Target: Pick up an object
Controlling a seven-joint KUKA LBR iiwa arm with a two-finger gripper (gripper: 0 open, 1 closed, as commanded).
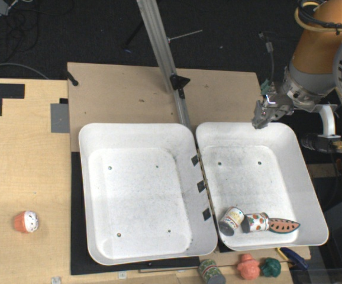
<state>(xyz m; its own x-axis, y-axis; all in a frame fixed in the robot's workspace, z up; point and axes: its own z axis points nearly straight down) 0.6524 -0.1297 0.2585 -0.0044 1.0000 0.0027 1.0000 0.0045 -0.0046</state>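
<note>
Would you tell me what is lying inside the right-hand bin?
Near the right bin's front edge lie a small can, a spotted cylinder and a watermelon slice; nothing covers them.

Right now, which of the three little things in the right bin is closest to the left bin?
The small can lying on its side. It sits nearest the divider between the bins; the spotted cup is beside it, and the watermelon slice lies farthest right.

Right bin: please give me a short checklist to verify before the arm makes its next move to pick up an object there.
1. Objects lie in the right bin: ok, small can, spotted cup, watermelon slice at its near edge.
2. Gripper above this bin: ok, at the far rim.
3. Gripper over a target: not ok.
4. Targets separated: not ok, they lie in a row, close or touching.
5. Finger opening: cannot tell.
</note>
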